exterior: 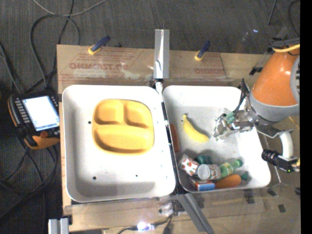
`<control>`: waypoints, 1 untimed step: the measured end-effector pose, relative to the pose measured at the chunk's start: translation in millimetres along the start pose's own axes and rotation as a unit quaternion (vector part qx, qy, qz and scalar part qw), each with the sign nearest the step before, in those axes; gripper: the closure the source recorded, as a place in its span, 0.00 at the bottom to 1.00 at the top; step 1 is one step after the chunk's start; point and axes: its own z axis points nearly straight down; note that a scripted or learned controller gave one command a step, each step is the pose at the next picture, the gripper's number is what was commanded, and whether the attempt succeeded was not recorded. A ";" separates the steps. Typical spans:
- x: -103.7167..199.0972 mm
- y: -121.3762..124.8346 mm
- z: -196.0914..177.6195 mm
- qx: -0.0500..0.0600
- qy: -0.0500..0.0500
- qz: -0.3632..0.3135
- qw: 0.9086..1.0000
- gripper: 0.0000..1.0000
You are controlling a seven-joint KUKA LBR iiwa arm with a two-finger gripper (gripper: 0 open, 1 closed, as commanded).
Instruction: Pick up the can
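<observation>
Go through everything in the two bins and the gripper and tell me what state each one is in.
Gripper: in the right bin, above its floor, beside the banana.
Can: on its side among the clutter, not held.
Banana: lying flat, whole.
Carrot: lying by the front wall.
Green bottle: on its side.
Yellow tray: flat in the left bin.

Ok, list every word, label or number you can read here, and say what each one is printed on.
"CHEMCAST..." in faded red on the brown board behind the left bin; the rest of that print is blurred.
More red print on the same board behind the right bin: too blurred to read.
The can has a red and white label: too small to read.
The handheld screen is lit: nothing on it is readable.
</observation>
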 end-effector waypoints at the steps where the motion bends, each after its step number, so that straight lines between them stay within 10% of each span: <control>1: -6.9 -10.5 -81.0 -0.001 -0.001 -0.147 0.989 1.00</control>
